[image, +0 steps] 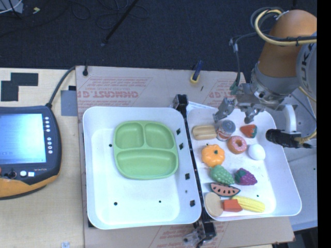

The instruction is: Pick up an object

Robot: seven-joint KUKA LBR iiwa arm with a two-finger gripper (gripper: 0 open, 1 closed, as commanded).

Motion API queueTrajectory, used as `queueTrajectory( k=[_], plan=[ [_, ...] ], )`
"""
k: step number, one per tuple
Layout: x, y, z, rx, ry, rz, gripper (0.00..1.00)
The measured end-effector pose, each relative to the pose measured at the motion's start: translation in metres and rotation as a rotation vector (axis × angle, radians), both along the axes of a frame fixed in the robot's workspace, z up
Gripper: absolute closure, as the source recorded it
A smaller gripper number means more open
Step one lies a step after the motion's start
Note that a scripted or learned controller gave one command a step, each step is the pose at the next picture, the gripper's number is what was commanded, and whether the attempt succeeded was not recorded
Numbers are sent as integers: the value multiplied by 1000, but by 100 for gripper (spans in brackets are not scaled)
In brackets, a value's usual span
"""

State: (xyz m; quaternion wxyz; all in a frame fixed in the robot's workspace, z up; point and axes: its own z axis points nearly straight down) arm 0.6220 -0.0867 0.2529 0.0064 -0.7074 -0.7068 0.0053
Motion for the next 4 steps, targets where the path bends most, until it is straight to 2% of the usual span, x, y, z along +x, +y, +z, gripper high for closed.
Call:
queueTrajectory(
  k=[1,2,4],
  plan=[
    [2,0,8,-1,-13,2,0],
    [12,-1,-44,-1,-11,1,0],
    [11,0,-133,-1,-10,2,0]
  ],
)
